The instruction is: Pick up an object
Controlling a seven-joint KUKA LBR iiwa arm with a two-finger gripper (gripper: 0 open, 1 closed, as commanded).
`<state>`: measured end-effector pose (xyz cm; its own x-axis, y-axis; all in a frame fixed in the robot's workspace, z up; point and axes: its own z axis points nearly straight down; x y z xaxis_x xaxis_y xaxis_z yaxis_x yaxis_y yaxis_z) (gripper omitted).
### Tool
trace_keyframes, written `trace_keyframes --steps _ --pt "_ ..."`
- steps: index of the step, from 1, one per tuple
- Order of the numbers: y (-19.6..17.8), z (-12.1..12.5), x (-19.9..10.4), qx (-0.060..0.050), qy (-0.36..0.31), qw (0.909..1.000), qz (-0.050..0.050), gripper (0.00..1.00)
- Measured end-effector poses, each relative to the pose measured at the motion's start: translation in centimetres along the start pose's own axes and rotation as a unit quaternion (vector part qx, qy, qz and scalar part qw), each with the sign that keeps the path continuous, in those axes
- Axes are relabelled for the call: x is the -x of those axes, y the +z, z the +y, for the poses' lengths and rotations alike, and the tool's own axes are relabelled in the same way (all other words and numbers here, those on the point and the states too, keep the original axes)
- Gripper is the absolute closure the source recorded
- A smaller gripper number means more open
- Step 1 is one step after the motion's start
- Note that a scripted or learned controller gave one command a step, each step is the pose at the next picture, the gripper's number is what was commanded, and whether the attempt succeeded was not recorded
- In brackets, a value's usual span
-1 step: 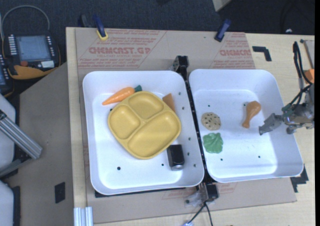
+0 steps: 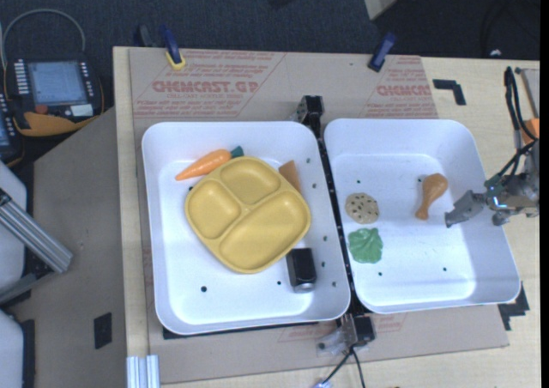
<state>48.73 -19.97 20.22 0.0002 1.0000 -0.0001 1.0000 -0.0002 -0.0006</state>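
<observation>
My tool (image 2: 457,212) sits at the right bin's (image 2: 403,296) 3 o'clock rim; its spread I cannot tell. The brown plastic drumstick (image 2: 431,192) lies just beside, toward 10 o'clock. Risk: a low approach clips the bin wall or nudges the drumstick away.

At the right edge of the frame the arm (image 2: 525,193) is cut off. The gripper (image 2: 459,210) is too small to read. The plate (image 2: 247,215) hides part of a brown piece (image 2: 288,173).
</observation>
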Motion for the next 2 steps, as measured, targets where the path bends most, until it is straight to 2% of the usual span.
trace_keyframes --steps 2 --pt "8.4 0.5 -0.4 -0.001 0.000 1.0000 0.001 0.00"
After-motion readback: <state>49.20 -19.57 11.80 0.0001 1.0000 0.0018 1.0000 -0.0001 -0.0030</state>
